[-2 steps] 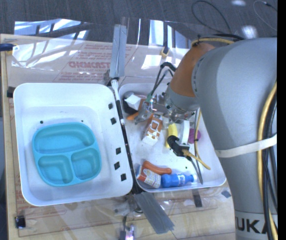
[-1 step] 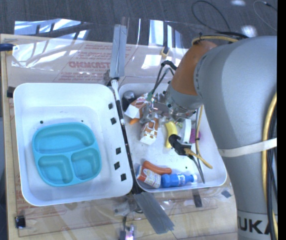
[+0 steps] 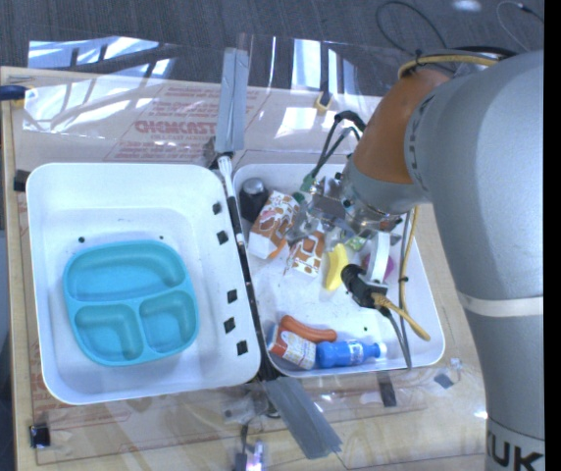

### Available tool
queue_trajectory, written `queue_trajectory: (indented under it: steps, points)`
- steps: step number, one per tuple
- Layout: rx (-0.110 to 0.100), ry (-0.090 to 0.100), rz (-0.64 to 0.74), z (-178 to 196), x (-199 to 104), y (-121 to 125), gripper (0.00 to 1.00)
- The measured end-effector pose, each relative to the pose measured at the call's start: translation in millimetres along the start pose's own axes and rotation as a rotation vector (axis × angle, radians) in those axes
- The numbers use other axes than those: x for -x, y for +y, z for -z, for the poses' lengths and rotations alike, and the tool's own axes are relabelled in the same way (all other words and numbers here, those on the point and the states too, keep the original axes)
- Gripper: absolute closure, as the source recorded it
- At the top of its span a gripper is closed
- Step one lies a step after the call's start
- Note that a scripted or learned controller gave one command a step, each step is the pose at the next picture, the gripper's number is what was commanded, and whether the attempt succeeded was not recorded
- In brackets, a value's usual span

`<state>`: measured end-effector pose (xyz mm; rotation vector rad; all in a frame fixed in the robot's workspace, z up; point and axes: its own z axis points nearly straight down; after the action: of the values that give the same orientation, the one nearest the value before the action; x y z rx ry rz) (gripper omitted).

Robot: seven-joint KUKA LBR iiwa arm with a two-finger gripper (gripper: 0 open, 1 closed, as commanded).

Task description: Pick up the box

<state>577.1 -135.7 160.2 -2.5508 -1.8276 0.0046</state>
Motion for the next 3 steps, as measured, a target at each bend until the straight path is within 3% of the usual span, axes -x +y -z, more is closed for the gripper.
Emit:
queue_trajectory:
  steps: [1, 2, 3]
  points:
    - [0.0, 0.0, -0.053, 31.1, -88.7, 51.2, 1.0]
    - [0.002, 0.0, -0.049, 133.7, -147.8, 32.9, 1.0]
    - [-0.002, -0.002, 0.343, 29.9, -135.4, 20.3, 1.0]
